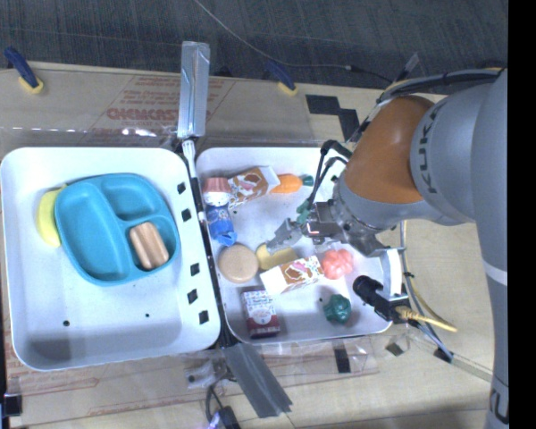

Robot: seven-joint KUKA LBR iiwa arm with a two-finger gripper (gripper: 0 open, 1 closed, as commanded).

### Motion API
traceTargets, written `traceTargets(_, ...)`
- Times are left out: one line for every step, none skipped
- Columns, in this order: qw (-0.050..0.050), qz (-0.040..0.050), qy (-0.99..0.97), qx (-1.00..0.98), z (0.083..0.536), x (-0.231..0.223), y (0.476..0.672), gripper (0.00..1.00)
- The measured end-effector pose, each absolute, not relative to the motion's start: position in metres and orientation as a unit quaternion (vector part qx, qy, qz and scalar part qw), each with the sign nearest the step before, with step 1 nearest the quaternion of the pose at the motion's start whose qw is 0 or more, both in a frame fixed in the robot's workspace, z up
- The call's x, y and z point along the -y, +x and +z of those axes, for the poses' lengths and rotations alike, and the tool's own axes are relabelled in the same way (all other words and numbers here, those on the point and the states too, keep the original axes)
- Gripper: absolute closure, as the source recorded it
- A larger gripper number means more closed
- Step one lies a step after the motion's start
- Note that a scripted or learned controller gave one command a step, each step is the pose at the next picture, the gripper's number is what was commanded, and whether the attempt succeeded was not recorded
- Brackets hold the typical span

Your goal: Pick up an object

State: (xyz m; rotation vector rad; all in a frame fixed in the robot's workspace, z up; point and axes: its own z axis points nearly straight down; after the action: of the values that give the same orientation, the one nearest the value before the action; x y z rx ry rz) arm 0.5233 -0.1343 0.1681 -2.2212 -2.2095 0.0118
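My gripper (288, 231) hangs over the middle of the right bin (375, 327), just above a yellow block (278, 256). Nothing shows in its grasp. Right below it lies a white and red snack packet (293, 274), with a pink toy (338, 263) beside that. A tan round disc (238, 264) sits left of the yellow block. Further off are a blue bottle (220, 222), a brown can (216, 186), a printed packet (249, 184), an orange carrot (288, 184), a green toy (338, 309) and a dark red packet (261, 313).
The left bin (36, 329) holds a blue divided plate (107, 226) with a tan bread roll (148, 245) in one compartment and a yellow thing (46, 217) tucked under its left side. The grey arm (402, 164) covers the right bin's far right corner.
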Motion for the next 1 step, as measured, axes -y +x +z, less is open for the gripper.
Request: traceTargets(0.001,0.0005,-0.666,0.746,0.1674,0.1595,0.5967,0.00)
